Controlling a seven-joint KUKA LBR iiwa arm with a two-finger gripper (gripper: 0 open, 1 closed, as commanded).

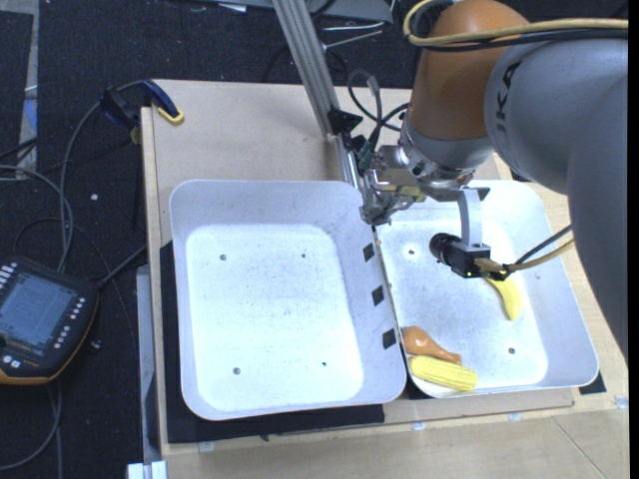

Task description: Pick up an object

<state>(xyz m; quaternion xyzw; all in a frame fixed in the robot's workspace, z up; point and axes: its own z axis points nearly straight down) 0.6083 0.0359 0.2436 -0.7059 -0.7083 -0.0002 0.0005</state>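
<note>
A corn cob [443, 372] and an orange toy [427, 343] are lying at the right bin's [559, 347] near edge, a banana [508, 295] further right. The arm [519, 78] is reaching in from the right, its gripper [391, 206] hanging over the bin's far-left corner.

We can read only part of some dark lettering, seemingly "K", on the arm's grey casing [559, 98]; nothing else is legible.
</note>
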